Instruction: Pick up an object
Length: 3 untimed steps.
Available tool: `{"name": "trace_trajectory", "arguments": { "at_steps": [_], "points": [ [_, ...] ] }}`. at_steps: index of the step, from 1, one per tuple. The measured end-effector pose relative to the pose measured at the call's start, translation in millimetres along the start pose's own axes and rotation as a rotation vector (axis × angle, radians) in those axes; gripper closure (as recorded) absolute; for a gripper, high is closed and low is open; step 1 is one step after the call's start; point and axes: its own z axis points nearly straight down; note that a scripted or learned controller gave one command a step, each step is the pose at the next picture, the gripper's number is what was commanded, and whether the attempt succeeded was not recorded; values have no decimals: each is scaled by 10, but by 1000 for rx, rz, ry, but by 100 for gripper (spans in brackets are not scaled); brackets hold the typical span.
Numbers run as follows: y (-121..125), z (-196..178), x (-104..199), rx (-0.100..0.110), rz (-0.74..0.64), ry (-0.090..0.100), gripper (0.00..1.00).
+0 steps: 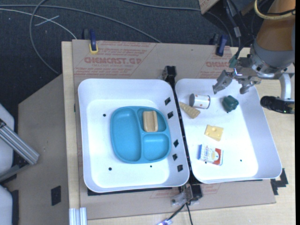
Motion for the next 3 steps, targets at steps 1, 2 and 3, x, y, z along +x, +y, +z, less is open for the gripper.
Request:
{"name": "trace_trajectory", "arguments": {
  "at_steps": [1, 2, 3],
  "points": [
    [24, 577, 93, 6, -1, 2, 0],
    [55, 1003, 117, 4, -1, 1, 0],
    [98, 1451, 130, -10, 0, 3, 0]
  ]
}}
